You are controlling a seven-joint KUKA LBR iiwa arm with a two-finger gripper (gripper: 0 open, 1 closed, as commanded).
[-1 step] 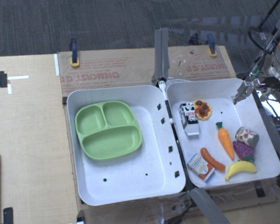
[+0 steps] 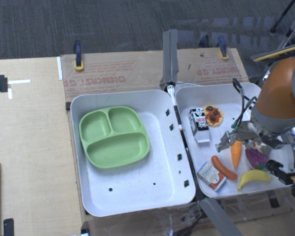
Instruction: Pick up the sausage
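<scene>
In the camera view I see the sausage [image 2: 224,167] in the right bin [image 2: 221,91], near its front edge, between the small carton [image 2: 211,175] and the carrot [image 2: 236,154], with the banana [image 2: 253,177] just beside. The hand [image 2: 229,141] is above the carrot; how wide it is I cannot tell. The left bin [image 2: 128,200] has open floor around the green plate [image 2: 114,136].

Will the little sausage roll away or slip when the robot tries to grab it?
The sausage is rounded and long, so a push from the side would probably roll it. It looks smooth and shiny, so it may slip. It lies close between the small carton and the carrot, with the banana near its end, so those might block it.
</scene>
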